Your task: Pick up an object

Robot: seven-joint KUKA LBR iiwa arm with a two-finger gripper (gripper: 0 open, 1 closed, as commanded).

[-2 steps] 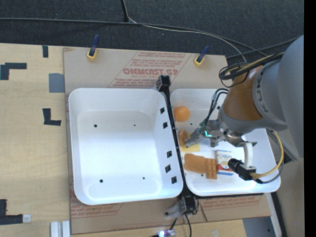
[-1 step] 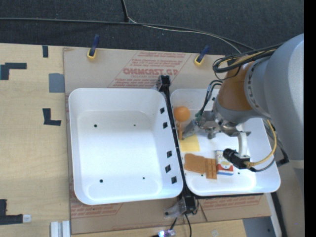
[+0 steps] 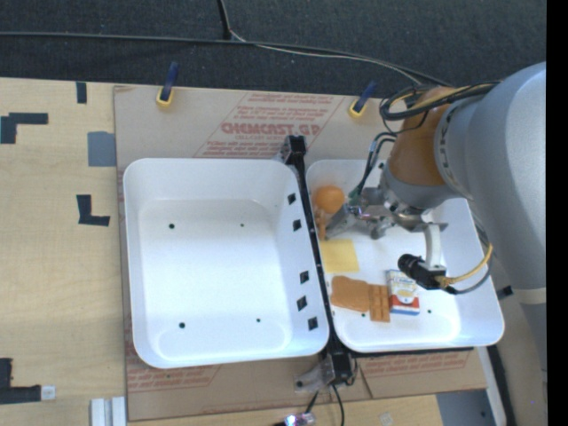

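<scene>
A wooden table (image 3: 53,238) carried a cardboard sheet (image 3: 257,122). Two shallow white bins sat on it, touching: left bin (image 3: 142,185) and right bin (image 3: 479,327).

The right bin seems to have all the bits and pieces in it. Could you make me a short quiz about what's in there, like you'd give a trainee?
1. True or false: the orange ball lies in the right bin, close to the divider between the bins.
2. Multiple choice: what lies directly nearer the camera than the pale yellow square? A) a blue cup B) a brown waffle-like piece C) a green sponge
3. Fill in: the end effector hovers over the ____ bin.

Key: 1 true; 2 B; 3 right. Beside the brown piece sits a small red and white carton.
</scene>
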